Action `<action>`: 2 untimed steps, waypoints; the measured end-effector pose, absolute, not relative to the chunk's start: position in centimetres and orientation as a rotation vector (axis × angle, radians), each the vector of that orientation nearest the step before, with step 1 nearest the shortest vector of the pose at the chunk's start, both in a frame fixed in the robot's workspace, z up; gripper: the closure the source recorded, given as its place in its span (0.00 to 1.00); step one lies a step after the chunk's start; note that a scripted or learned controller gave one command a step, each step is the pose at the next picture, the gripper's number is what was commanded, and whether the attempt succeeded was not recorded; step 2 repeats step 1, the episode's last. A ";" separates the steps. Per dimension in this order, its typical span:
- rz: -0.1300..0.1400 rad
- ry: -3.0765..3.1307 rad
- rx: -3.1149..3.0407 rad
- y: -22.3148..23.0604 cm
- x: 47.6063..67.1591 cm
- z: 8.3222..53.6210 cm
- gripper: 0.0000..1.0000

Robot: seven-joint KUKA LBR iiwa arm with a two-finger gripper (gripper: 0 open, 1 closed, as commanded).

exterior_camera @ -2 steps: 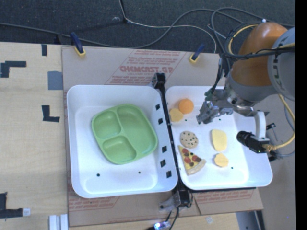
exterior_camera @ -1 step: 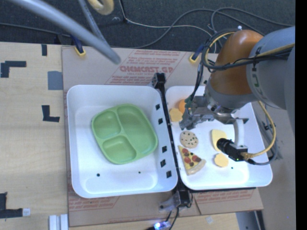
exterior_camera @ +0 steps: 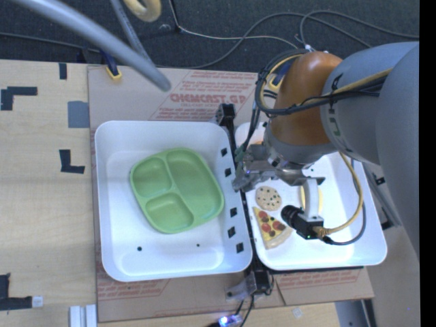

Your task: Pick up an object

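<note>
A green divided plate (exterior_camera: 176, 189) lies flat in the left bin (exterior_camera: 109, 182). In the right bin (exterior_camera: 364, 247), a round chocolate-chip cookie (exterior_camera: 267, 197) and a toy pizza slice (exterior_camera: 271, 228) lie near the bin's left wall. A thin yellow object (exterior_camera: 304, 197) shows partly beside them, under the arm. My gripper (exterior_camera: 255, 176) hangs low over the right bin's left side, just above the cookie. The wrist and its orange band (exterior_camera: 303, 101) hide the back of that bin.
A black divider with clips (exterior_camera: 234, 182) runs between the two bins. A black plug on a yellow cable (exterior_camera: 303, 223) hangs from the arm beside the pizza slice. A grey pole (exterior_camera: 88, 26) crosses the top left. The bins rest on cardboard (exterior_camera: 197, 94).
</note>
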State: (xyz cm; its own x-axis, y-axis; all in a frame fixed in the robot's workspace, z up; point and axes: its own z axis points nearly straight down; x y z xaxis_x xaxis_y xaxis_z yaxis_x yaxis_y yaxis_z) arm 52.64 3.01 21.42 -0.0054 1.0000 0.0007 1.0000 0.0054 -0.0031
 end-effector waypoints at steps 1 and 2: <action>0.001 -2.228 -2.212 8.3 52.5 22.3 1.00; 0.001 -2.228 -2.212 8.3 52.5 22.3 1.00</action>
